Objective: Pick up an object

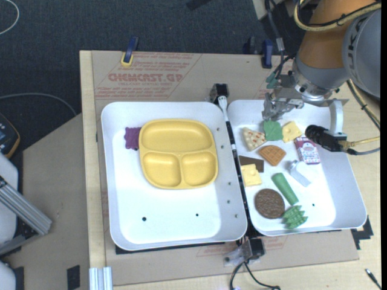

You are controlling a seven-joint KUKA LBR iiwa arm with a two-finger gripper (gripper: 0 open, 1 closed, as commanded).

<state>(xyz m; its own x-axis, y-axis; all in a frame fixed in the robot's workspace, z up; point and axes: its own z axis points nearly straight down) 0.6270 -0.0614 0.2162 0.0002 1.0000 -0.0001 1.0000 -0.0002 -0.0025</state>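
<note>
— What lies under you?
— A brown desk (151,71) on dark carpet, two white bins.
— Your pincer (275,110)?
— Over the right bin (344,186), above a green piece (273,130). Whether it grips, I cannot tell.
— The green cylinder (284,188)?
— Lying diagonally, upper-left to lower-right.

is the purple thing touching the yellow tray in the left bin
Touching, as far as the camera view shows: the purple thing sits against the left rim of the yellow tray, with no white bin floor visible between them.
</note>
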